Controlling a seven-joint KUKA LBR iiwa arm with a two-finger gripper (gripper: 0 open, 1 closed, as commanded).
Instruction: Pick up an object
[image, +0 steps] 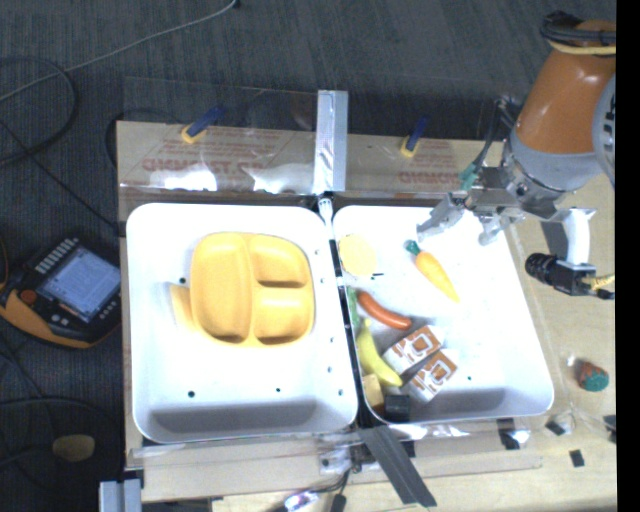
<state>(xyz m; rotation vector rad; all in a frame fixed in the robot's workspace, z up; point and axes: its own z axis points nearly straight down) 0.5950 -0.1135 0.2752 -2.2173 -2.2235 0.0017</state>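
Right bin (520, 330): carrot (436, 274) just below end effector (463, 222).

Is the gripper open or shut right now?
Open: the gripper has its two fingers spread apart above the right bin, nothing between them; the carrot lies below.

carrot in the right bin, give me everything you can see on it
The carrot is a small orange toy, plastic-looking, tapered, with a green stub at its upper-left end and the tip pointing lower right. It lies flat and slanted on the floor of the right bin, in its upper middle, apart from the other items. The hand hovers just above, not touching it.
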